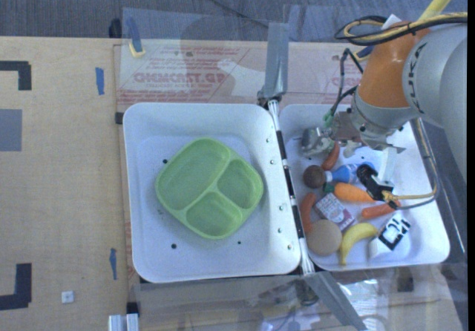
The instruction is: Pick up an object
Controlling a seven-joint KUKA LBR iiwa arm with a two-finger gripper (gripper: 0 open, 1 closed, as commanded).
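Observation:
My gripper hangs low over the back left part of the right bin, its grey metal tip close above the bin floor. A short red-orange sausage-like piece lies just to its right, and a dark brown ball sits just in front of it. Further toward the front lie a blue piece, an orange carrot, a pink-and-white packet, a tan round thing and a yellow banana. I see nothing between the fingers.
The left bin holds a green divided plate. A red chili and a black-and-white block lie at the right bin's front right. Another orange carrot lies along its left wall. The arm spans the bin's back right.

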